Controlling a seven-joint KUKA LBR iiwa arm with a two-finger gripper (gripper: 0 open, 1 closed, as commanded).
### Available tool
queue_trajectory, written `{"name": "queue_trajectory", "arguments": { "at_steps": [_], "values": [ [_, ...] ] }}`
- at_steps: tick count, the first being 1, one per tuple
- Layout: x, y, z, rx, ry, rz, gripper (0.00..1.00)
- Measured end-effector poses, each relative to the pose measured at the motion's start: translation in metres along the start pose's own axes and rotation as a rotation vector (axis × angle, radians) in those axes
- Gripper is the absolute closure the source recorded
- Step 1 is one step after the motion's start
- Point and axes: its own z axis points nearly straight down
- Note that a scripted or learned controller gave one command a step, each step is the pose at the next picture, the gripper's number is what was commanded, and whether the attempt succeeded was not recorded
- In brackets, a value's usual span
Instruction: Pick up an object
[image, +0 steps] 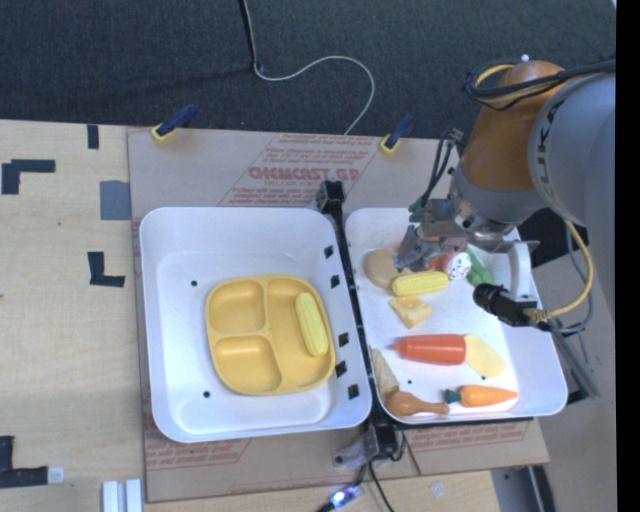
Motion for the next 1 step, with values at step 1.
{"name": "queue_trajectory", "arguments": {
  "at_steps": [1],
  "values": [
    [0.0384, 0.0397, 0.0043, -0.001, 0.0, 0.0, 1.0]
  ]
}}
